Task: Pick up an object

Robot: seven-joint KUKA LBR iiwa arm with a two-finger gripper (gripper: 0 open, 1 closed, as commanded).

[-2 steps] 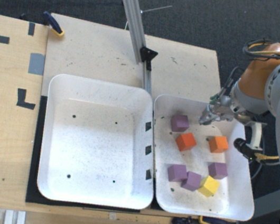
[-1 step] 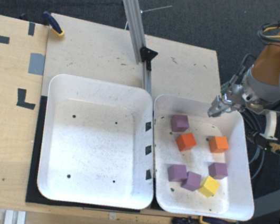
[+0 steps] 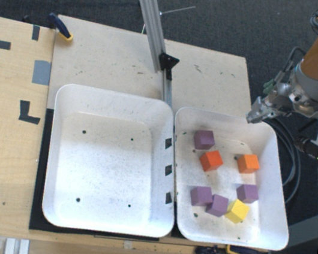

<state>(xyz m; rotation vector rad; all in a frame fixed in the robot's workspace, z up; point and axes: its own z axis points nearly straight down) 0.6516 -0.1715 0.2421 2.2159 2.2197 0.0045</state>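
**Spotter:** Nearest you, along the front of the right bin, sit a yellow cube touching a purple cube, which touches another purple one. They are packed close, so you would struggle to get a clean grip there.

**Operator:** What stands apart?

**Spotter:** You have a fourth purple cube just behind the yellow one, then an orange cube, a red-orange cube and a purple cube at the back. Those last three have room around them, so they look like your easier picks.

**Operator:** And the gripper?

**Spotter:** Your gripper hangs over the right bin's far right corner, above the rim, well apart from every cube and carrying nothing. I cannot tell from this angle how it is set. The left bin sits beside it on the bench.
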